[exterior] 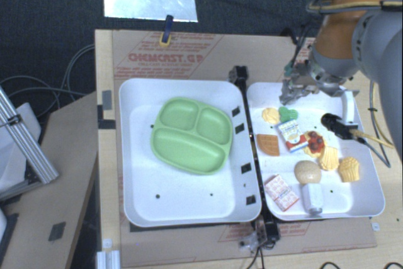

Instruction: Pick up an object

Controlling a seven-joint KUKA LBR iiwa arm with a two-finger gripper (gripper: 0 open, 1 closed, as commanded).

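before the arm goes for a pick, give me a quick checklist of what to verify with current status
1. Tool over the right bin, where the objects lie: ok.
2. Tool holds nothing: cannot tell, fingers too blurred.
3. A target close below the tool: ok, the green item and a pale yellow piece lie just under it.
4. Target stands apart from neighbours: not ok, those two touch.
5. Green divided tray out of the way: ok, it lies in the left bin.

Small food items (306, 154) lie scattered in right bin (371, 198).
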